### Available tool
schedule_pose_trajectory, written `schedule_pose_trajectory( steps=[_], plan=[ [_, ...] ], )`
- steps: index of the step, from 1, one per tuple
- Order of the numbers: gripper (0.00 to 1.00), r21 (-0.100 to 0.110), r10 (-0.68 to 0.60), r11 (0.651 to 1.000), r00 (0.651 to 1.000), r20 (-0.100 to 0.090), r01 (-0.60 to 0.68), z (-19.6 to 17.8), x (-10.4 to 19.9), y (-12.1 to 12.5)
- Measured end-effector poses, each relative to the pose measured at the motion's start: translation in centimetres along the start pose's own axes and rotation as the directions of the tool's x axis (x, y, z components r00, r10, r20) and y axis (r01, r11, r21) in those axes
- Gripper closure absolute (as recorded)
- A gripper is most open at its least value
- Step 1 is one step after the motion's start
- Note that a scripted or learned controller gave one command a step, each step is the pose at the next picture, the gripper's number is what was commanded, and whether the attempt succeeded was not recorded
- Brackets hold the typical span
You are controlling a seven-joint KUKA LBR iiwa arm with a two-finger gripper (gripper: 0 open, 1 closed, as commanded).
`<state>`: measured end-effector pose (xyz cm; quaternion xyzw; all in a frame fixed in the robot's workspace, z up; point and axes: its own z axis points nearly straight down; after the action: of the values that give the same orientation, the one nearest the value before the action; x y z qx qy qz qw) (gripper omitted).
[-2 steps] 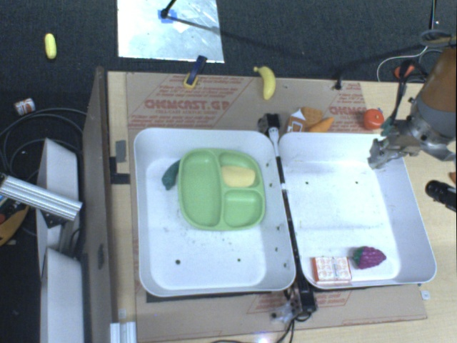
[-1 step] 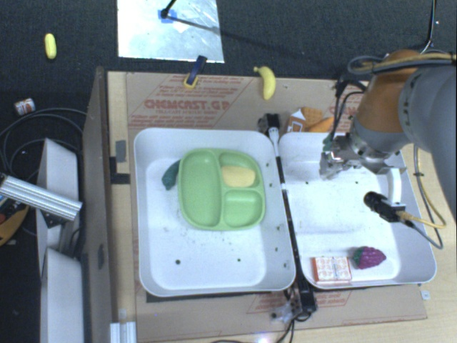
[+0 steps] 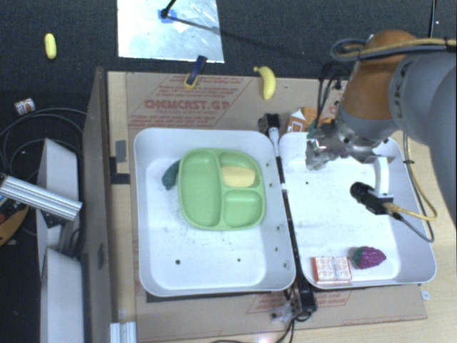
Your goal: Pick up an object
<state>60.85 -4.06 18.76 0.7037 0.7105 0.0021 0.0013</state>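
I see the gripper (image 3: 318,153) over the right bin (image 3: 335,213), but can't tell its grip state.

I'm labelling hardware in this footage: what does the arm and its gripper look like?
The arm is a bulky rounded grey casing with an orange band above the wrist. Dark cables loop beside that band. The gripper is a small metallic-grey assembly below.
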Motion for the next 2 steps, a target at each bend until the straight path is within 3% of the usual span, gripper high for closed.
schedule_pose_trajectory(
  steps=[1,2],
  plan=[
    [1.00,0.000,-0.001,1.000,1.000,-0.001,0.001,0.3,5.5,2.8],
    [1.00,0.001,0.003,1.000,1.000,0.000,-0.003,0.3,7.5,5.6]
  ],
)
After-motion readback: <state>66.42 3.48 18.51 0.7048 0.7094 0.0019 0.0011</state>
